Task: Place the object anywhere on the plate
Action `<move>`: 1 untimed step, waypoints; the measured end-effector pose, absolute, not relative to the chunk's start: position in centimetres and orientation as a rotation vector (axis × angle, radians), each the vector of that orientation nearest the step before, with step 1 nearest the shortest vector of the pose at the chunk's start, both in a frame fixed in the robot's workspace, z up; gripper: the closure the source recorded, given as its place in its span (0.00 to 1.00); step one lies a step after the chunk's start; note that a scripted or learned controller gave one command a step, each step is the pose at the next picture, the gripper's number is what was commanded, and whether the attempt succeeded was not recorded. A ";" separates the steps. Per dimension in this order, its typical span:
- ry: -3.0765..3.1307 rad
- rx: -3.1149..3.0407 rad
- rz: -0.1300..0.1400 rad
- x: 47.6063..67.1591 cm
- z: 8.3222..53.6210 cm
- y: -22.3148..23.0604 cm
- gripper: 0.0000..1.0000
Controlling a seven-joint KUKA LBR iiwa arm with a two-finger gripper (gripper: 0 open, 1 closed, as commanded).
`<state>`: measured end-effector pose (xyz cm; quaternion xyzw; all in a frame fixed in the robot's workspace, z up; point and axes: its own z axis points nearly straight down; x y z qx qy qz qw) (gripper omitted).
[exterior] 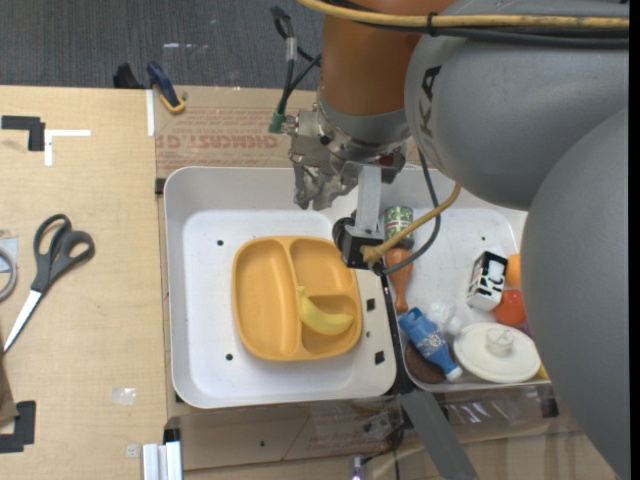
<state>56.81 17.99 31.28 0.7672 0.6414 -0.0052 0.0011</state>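
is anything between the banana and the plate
No. The banana already lies on the yellow plate, in its lower right compartment. The gripper hangs apart, above the bin's far edge.

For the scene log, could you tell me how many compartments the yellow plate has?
3 on the yellow plate: a long one along its left half, one at upper right, and one at lower right, where the banana lies. None seems hidden.
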 end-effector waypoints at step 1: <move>2.052 2.380 -0.009 52.4 30.7 22.9 1.00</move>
